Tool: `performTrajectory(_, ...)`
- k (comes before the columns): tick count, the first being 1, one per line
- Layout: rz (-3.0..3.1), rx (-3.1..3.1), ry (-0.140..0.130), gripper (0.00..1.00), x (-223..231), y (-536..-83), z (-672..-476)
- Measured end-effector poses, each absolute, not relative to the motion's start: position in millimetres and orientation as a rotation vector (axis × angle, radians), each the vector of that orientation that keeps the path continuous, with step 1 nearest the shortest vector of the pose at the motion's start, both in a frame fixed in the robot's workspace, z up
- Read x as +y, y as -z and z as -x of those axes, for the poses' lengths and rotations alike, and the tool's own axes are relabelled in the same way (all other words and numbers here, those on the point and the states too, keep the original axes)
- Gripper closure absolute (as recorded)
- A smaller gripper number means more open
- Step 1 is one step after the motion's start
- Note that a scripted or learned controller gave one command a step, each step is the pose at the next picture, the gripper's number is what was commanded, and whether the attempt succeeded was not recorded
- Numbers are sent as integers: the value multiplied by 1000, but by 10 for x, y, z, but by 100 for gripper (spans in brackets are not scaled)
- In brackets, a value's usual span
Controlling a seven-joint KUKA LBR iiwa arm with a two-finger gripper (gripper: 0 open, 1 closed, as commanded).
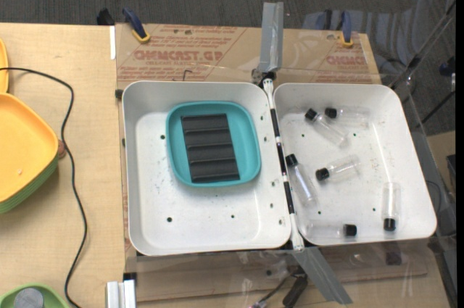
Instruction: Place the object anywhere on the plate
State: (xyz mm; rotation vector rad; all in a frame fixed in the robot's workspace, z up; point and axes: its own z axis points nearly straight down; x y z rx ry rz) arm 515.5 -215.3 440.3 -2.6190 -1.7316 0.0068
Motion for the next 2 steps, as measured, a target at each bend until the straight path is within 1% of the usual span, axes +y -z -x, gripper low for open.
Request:
performTrajectory(1,2747,-1520,-7,0,-2146,-4370,-4945)
performTrajectory(2,2855,-1306,-8,0,-2074,-4403,-4815)
